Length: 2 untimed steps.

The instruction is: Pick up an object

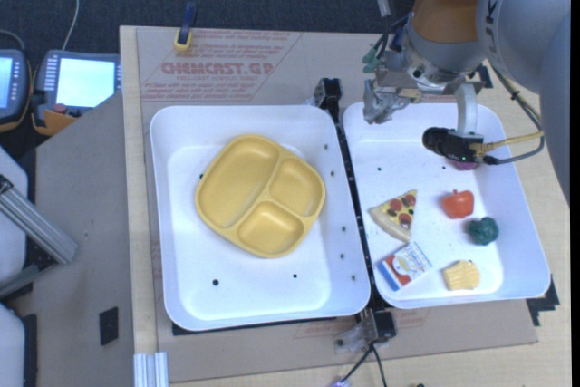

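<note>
Our gripper [385, 107] hangs at the right bin's [517, 195] far-left corner; its state we cannot tell. The pizza slice [396, 215] by the left wall seems light, stiff; we would pinch its edges.

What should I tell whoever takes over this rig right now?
Hand: at the top left corner of the right bin, over bare floor; nothing shows between its fingers, and whether they are open or shut I cannot tell.
Right bin: pizza slice, tomato, broccoli, small carton, yellow piece, all lying in its lower half, apart from the hand.
Left bin: yellow divided plate.
Done: nothing picked up yet.
Left: choose a thing, bring the hand down on it, grip, lift. The pizza slice lies nearest.
</note>
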Motion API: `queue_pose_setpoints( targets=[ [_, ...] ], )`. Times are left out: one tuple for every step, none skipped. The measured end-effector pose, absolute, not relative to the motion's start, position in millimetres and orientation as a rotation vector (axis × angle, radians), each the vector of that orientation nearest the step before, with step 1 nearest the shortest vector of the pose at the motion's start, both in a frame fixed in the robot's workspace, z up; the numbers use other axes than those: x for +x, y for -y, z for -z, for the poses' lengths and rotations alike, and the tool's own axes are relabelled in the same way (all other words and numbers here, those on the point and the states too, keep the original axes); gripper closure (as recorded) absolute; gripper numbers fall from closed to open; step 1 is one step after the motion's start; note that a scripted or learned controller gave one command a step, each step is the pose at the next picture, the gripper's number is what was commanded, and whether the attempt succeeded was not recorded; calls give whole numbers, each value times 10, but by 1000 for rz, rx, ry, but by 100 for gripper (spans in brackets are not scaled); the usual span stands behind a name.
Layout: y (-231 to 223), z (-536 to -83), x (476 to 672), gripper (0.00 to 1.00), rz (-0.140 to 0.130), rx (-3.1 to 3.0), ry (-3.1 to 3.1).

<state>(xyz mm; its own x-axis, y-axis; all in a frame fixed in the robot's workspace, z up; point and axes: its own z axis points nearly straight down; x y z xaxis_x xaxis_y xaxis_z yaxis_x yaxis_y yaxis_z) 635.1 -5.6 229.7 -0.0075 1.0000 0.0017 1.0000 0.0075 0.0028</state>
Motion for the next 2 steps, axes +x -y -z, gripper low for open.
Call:
queue_pose_setpoints(
  targets=[
    [-399,-2213,6400,100,-3,2215,-2227],
    [-909,-2316,6547,100,-7,2214,-2227]
  ],
)
